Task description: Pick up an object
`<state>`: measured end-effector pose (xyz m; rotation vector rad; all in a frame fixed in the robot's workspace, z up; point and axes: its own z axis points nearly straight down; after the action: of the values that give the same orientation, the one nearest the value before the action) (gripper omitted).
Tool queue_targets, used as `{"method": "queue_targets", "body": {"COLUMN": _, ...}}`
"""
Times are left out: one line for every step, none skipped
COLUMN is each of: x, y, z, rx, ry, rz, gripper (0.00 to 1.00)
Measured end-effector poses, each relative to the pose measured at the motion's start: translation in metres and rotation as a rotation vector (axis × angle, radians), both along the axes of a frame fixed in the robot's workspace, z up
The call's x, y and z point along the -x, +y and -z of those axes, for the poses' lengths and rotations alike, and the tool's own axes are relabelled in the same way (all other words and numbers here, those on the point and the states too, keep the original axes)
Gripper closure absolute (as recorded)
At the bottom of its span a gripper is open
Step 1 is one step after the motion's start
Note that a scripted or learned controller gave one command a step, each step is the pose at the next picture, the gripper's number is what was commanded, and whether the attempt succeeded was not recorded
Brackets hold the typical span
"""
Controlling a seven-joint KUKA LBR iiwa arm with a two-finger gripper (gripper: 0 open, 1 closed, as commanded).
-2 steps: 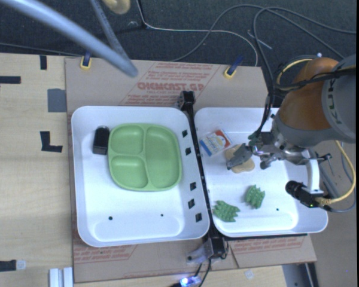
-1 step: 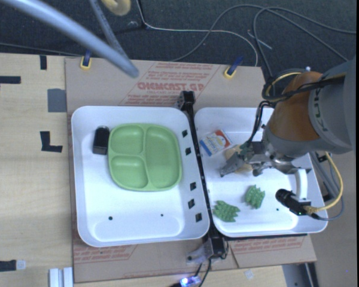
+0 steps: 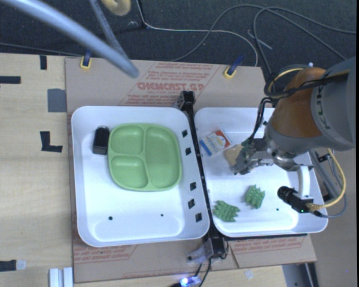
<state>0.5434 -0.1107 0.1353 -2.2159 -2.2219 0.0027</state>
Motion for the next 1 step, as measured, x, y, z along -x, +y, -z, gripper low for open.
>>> {"method": "queue_targets", "body": {"x": -0.0039, "y": -0.0058, "z": -0.0610, "rx": 0.002, "ry": -0.009, "rz": 0.001, "gripper": 1.00}}
